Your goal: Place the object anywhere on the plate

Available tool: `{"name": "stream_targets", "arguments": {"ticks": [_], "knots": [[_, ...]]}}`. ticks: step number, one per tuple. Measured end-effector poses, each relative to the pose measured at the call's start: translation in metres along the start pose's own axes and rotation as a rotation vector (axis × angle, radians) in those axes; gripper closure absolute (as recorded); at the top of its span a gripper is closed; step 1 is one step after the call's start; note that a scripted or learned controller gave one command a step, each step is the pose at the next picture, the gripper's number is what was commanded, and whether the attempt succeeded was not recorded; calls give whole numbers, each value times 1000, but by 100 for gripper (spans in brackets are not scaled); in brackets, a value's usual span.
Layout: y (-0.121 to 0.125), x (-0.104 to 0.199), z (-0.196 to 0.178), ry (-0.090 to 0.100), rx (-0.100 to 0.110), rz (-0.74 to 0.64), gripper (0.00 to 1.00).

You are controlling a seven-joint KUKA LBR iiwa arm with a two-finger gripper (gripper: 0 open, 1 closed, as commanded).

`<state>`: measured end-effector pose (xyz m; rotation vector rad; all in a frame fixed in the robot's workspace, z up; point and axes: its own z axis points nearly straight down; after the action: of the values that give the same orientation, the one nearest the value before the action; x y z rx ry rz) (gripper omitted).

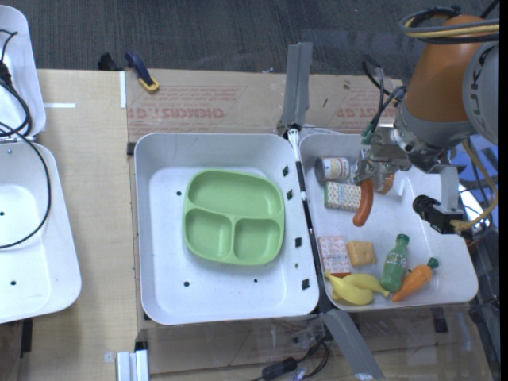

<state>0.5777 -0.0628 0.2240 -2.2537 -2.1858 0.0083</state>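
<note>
The gripper (370, 179) appears to pinch the sausage (363, 205) above the right bin (460, 288), so the green plate (235, 216) in the left bin (159, 236) awaits it.

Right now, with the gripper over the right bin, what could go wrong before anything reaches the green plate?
1. The sausage hangs tilted below the gripper; I cannot tell how firm the grip is, so it may slip in transit.
2. The can and the patterned packet lie close beside it and could get knocked.
3. The green plate is in the other bin, so the load must clear both bin walls.
</note>
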Motion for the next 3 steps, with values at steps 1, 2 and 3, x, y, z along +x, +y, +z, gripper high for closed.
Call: {"name": "stream_targets", "arguments": {"ticks": [1,2,3], "knots": [[-12,24,12,1,1,-207,100],[12,86,34,0,-2,-285,100],[15,153,33,-1,-4,-474,100]]}}
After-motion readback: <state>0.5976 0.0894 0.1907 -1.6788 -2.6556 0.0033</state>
